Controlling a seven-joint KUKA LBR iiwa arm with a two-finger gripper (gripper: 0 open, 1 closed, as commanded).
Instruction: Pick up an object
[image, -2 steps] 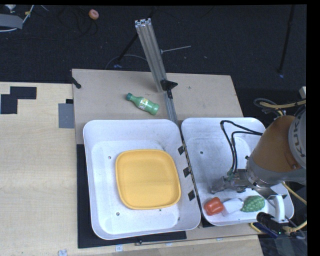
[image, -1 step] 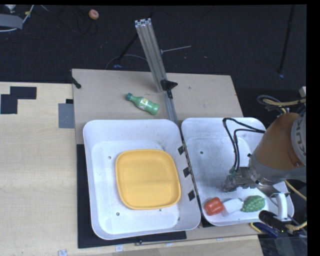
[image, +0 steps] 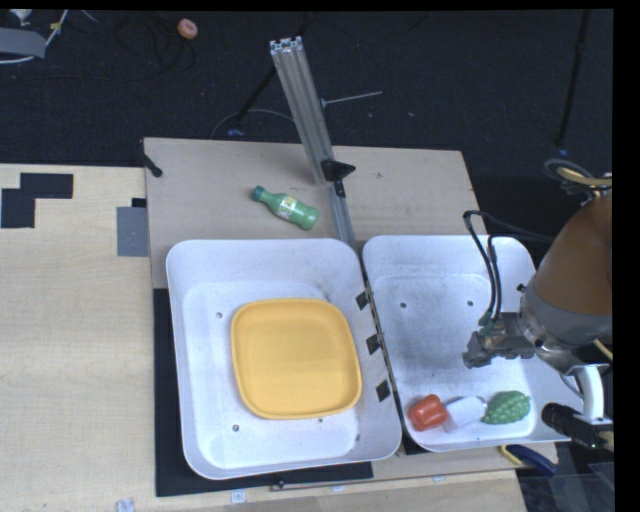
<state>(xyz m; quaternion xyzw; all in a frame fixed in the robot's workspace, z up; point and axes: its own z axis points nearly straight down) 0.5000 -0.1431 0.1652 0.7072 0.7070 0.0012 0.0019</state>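
Red pepper, green toy | gripper above | opening unclear

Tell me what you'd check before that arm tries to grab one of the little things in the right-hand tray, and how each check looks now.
1. Targets present: ok. Red piece, white piece and green piece lie along the near edge of the right tray.
2. Pincer over that tray: ok, above and behind the pieces.
3. Pincer directly above one piece: not ok.
4. Room between pieces: not ok; they lie close together.
5. Pincer free of load: cannot tell.
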